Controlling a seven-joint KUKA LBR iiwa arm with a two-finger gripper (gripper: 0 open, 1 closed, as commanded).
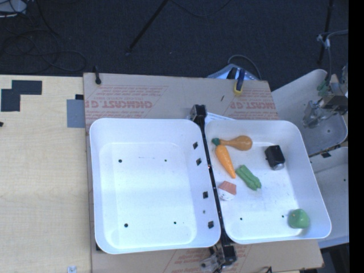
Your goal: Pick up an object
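Carrot (225, 161) — right bin (310, 169), beside green pepper (248, 177) | fingers (318, 110) — state unclear, off-bin

Not a lot of the arm (325, 106) to go on here, just a small chunk at the right edge. It's dull grey metal with shiny silvery bits low on its left side, a darker boxy block on the right, and a tiny greenish spot near the top. It's too small and blurry to make out screws, markings or any cabling on it, so that's honestly all I can say.
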